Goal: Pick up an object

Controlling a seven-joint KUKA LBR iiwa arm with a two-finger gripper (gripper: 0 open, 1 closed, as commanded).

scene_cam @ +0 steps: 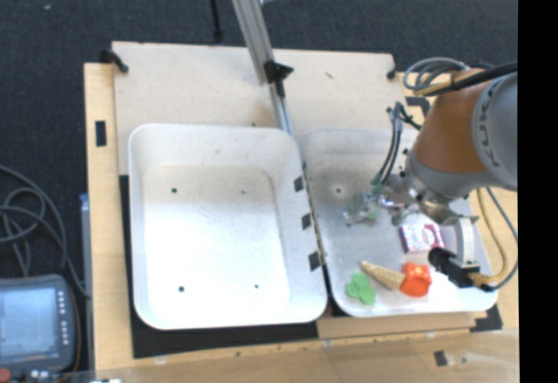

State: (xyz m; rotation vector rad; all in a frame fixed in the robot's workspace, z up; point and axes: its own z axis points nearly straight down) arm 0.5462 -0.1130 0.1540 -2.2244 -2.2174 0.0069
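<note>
My gripper [364,208] hangs low over the middle of the right bin [336,159], reaching in from the right under the orange-banded wrist. Nothing shows in its grasp. A pink and white packet [418,238] lies just right of it, partly under the wrist. Along the bin's front edge lie a green toy [360,289], a tan cone [380,275] and an orange-red object [416,280], which touches the cone's thick end.
The left bin [148,198] stands beside the right one, their rims touching. A slanted aluminium post [253,23] rises behind the bins. Bare bench board runs along the back. A monitor [30,320] sits off the bench at lower left.
</note>
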